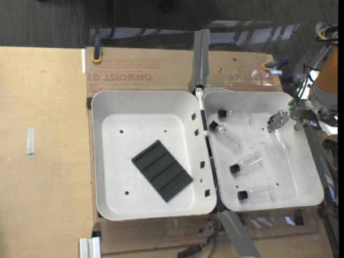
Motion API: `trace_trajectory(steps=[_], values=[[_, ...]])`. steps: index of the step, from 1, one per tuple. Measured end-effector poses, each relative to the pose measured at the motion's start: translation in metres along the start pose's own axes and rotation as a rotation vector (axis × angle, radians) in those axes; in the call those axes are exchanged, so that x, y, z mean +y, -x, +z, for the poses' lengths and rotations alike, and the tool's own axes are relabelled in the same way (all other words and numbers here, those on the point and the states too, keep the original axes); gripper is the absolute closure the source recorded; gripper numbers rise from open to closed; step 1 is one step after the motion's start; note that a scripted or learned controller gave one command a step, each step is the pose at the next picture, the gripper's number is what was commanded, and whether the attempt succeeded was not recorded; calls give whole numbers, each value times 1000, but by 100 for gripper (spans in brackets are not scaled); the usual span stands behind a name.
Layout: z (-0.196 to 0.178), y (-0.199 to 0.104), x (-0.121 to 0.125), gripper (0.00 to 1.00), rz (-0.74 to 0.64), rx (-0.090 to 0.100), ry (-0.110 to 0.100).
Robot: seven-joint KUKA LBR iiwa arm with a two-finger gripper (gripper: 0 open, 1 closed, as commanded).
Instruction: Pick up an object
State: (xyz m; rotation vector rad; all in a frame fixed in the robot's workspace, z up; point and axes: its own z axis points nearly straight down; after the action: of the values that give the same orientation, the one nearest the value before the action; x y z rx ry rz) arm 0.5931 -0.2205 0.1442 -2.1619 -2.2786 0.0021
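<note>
My gripper (276, 121) hangs over the right part of the right bin (309, 198), reaching in from the right edge. Nothing shows held in it. Several clear vials with black caps lie in that bin: one at the back left (228, 114), one beside the divider (226, 135), one in the middle (247, 162) and one near the front (257, 194). Another clear vial (278, 140) lies just in front of the gripper. A black ribbed rectangular block (162, 170) lies flat and slanted in the left bin (102, 198).
A grey metal bar (201, 58) runs back from the seam between the bins over brown cardboard (140, 71). A light wooden surface (43, 144) lies to the left. The arm's orange band (329, 69) and cables sit at the right edge.
</note>
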Motion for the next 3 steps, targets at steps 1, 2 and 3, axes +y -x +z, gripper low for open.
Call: trace_trajectory(steps=[1, 2, 3], values=[[53, -8, 52, 0, -44, 3, 1], [42, -8, 52, 100, -46, -1, 2], [0, -35, 68, 100, -170, -2, 4]])
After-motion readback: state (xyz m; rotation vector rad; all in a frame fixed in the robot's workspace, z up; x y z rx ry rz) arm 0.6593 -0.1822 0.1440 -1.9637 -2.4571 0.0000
